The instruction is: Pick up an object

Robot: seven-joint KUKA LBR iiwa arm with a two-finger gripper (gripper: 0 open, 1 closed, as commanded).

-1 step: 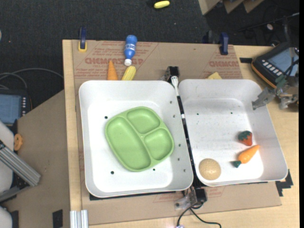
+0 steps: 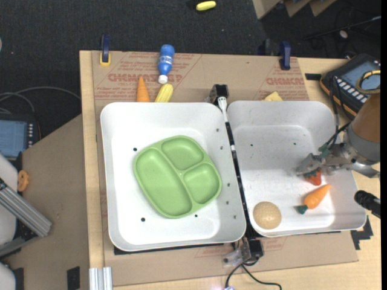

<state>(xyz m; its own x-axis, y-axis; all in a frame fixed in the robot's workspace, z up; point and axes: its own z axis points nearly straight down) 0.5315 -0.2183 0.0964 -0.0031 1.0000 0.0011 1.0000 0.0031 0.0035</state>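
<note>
Lying in the right white bin (image 2: 284, 116), near its front right corner, a toy carrot (image 2: 315, 197) points its green top toward a tan round bread roll (image 2: 266, 214) at the bin's front edge. Just behind the carrot, the jaws (image 2: 311, 169) hang low over a small red object (image 2: 315, 177); whether they are open or closed cannot be made out. To the left, the other white bin (image 2: 121, 162) holds a green divided plate (image 2: 176, 175). Behind both bins, on the cardboard-covered worktop (image 2: 91, 101), lie a blue and white bottle (image 2: 165, 63), a toy corn cob (image 2: 164, 92) and a second carrot (image 2: 142, 90).
</note>
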